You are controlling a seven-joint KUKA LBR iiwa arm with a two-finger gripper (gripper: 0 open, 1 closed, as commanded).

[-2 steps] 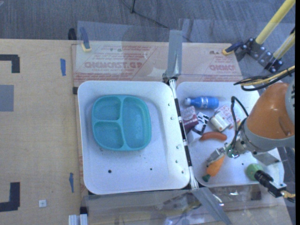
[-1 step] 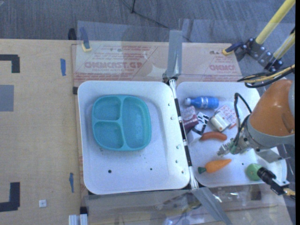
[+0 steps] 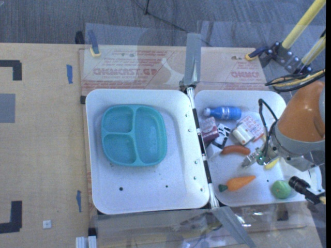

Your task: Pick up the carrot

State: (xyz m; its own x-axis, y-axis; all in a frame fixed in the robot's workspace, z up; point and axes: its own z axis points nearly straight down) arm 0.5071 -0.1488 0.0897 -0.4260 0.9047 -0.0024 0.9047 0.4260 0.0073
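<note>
i see the carrot (image 3: pixel 239 183) lying free near the right bin's (image 3: pixel 227 98) front wall, the hand (image 3: pixel 252 159) hovering just behind it, grip state i cannot tell, so i'd drop straight down across its thick middle.

You're looking at a light wood worktop (image 3: pixel 41 154) stretching well off to the claw's far side, black corner marks (image 3: pixel 13 68) printed on it and blue tape strips (image 3: pixel 69 74) stuck near the bins' edge. Grey carpet floor (image 3: pixel 62 9) runs across the top, a dark cable (image 3: pixel 147 1) looping over it. A cardboard sheet (image 3: pixel 129 68) with red lettering lies flat behind the bins under clear plastic. A grey metal post (image 3: pixel 192 58) stands at the seam between them. Yellow poles (image 3: pixel 307 17) slant in above the claw. Light is even and soft, no hard shadows.
</note>
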